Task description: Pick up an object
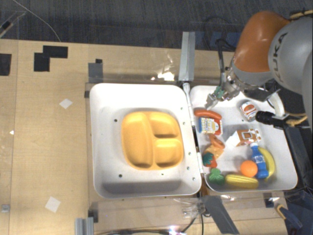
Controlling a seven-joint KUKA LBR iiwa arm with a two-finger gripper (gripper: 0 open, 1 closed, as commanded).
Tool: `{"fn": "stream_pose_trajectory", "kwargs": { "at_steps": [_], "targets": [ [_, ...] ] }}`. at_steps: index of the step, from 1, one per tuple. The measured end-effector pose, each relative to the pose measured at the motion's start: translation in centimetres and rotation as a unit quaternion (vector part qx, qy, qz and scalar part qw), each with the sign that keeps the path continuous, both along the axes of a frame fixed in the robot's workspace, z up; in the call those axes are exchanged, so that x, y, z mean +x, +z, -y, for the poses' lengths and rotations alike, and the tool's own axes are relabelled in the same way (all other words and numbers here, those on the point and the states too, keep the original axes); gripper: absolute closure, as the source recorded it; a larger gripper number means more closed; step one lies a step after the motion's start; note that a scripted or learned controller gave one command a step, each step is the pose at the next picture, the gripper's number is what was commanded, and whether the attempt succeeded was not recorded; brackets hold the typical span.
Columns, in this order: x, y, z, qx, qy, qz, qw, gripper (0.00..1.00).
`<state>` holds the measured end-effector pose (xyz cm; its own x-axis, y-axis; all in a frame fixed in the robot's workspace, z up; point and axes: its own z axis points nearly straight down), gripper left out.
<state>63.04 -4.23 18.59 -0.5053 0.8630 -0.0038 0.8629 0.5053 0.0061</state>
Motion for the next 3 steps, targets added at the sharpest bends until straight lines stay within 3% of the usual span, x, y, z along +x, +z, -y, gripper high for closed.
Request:
{"fn": "stream_pose_trajectory", "kwargs": {
  "at_steps": [1,2,3],
  "targets": [
    [-6.2,-7.5,7.3,-0.0003,0.001,-0.007,1.0000,1.00],
    [-6.0,-7.3,7.0,0.0004,0.003,-0.004,1.0000,0.00],
    [3.7,-10.0,5.1,0.0004,-0.006,-0.010,0.9999,0.00]
  ]
}}
